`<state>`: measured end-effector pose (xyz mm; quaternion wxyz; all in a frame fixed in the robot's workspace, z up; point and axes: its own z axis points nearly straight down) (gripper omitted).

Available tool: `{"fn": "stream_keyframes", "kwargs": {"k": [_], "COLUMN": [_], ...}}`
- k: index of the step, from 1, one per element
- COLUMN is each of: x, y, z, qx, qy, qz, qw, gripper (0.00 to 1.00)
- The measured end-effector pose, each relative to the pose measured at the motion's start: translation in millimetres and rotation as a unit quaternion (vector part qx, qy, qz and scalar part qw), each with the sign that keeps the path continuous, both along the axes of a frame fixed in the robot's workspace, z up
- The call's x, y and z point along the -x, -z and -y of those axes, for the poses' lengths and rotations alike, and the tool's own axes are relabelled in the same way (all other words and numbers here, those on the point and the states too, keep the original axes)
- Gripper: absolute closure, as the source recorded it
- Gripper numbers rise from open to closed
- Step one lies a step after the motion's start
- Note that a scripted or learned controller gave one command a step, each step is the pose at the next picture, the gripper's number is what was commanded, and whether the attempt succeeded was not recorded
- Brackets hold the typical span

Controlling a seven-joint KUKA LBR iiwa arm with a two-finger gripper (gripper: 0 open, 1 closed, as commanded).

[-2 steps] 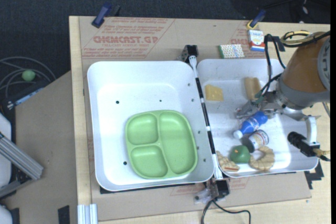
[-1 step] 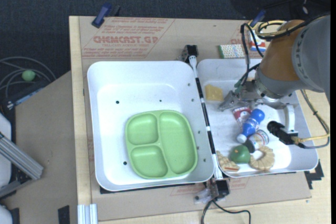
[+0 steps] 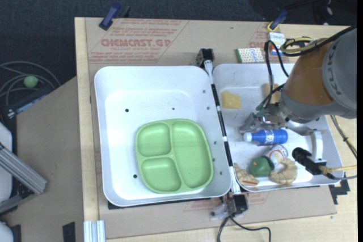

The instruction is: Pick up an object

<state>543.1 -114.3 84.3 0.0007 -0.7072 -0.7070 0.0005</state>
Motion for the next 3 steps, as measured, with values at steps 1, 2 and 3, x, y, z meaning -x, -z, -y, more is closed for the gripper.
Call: {"fn": "stream_keyframes", "kwargs": {"k": [1, 2, 3], "x": [-43, 2, 27], "y": [-1, 0, 0], "z": [36, -1, -22], "qx": [0.0006, -0.0004, -0.0002], "qy": [0.000, 0.000, 0.000], "qz": [0.001, 0.000, 0.000], "qw": [1.0000, 1.0000, 1.0000], "gripper": [0.00, 0.00, 0.00]}}
